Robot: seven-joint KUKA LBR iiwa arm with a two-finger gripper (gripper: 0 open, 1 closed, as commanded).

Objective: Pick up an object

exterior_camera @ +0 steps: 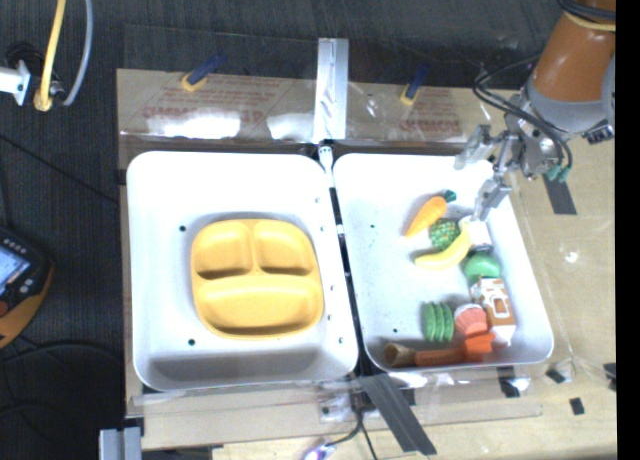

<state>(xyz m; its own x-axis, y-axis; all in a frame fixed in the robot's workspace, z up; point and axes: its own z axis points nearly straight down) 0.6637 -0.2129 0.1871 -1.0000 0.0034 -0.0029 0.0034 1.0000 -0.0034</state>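
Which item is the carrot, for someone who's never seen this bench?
Start at the right bin, the one without the yellow tray. The toys crowd its right side; take the topmost in that cluster. The carrot is a slanted orange piece with a small green tip, just above the banana, and nothing else there is a long orange taper.

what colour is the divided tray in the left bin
Yellow: the divided tray shows best in the camera view, lying in the left bin.
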